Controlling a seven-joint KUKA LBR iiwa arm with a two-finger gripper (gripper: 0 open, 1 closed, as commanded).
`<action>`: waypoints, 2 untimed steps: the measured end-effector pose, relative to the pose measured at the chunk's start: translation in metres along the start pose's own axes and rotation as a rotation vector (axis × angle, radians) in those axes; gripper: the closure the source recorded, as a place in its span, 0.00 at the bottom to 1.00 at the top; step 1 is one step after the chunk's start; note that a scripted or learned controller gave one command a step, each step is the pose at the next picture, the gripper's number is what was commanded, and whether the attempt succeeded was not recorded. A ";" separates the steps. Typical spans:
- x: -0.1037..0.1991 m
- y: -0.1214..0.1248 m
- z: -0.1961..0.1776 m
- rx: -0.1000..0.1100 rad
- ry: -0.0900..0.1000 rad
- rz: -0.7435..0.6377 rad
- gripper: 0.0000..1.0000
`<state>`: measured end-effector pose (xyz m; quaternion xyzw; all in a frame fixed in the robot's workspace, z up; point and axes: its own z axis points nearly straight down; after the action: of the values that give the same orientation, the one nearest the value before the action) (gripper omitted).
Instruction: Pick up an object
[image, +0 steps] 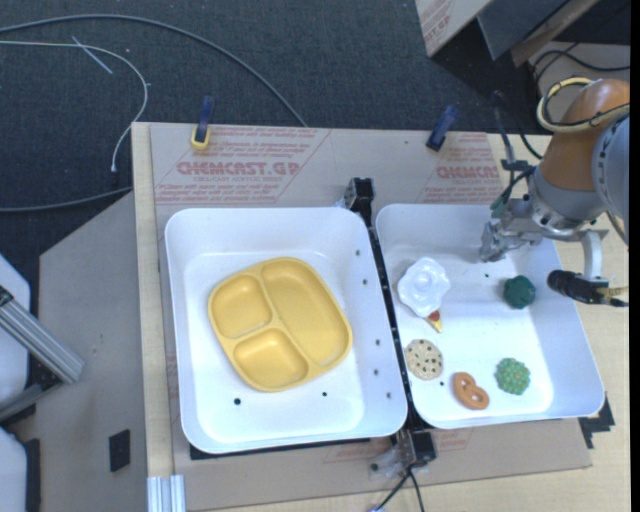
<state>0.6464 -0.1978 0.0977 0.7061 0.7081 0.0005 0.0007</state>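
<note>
Camera view, looking down at a slant on the bench (250, 170), whose board-covered top carries two shallow white bins side by side. The left bin (200, 250), at frame centre-left, holds a yellow divided plate (280, 322) with three compartments, lying flat and turned at an angle to the bin walls. The right bin (480, 325), at frame centre-right, holds the loose objects available for picking: a white ice-cream cone toy (424, 285) near the bin's left wall; a speckled cookie (424, 358) below it; an orange pretzel (469, 390) at the lower middle; a light green bumpy piece (513, 376) just right of the pretzel; and a dark green round piece (519, 292) toward the right wall. All five lie apart from one another. The grey arm (580, 150) enters from the upper right of the frame, and the tool (492, 246) hangs over the upper part of the right bin, above and left of the dark green round piece, touching none of the objects. Whether the tool is open or closed cannot be told.
</note>
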 end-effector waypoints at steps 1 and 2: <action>0.003 -0.004 -0.063 -0.005 -0.002 0.002 1.00; 0.005 0.000 -0.108 -0.005 -0.002 0.001 1.00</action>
<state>0.6458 -0.1928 0.2060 0.7065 0.7077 0.0018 0.0031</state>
